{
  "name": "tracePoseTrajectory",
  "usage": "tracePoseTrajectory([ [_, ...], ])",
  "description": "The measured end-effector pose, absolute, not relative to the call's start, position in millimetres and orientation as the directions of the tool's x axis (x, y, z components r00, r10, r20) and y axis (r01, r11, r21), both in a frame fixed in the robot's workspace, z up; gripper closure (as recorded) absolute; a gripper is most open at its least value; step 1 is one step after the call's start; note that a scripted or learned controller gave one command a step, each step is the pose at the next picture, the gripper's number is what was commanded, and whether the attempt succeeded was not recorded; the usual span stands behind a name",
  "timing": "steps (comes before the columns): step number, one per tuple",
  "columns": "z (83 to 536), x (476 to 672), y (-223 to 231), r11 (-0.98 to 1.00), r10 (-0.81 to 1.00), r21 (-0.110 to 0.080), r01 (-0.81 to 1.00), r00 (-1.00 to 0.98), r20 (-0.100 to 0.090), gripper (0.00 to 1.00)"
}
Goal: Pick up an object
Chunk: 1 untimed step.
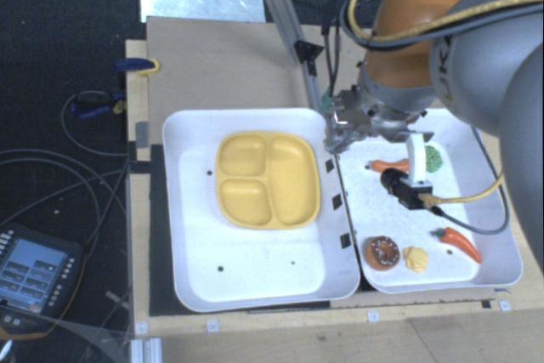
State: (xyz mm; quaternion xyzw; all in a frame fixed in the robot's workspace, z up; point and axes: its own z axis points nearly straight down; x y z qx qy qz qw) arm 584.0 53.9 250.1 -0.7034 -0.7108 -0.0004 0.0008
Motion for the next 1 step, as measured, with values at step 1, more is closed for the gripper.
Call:
tracePoseTrajectory([
  [1,234.5,582.6,99.3,0.01,1.0,-0.001,1.0,-0.01,0.001,1.0],
])
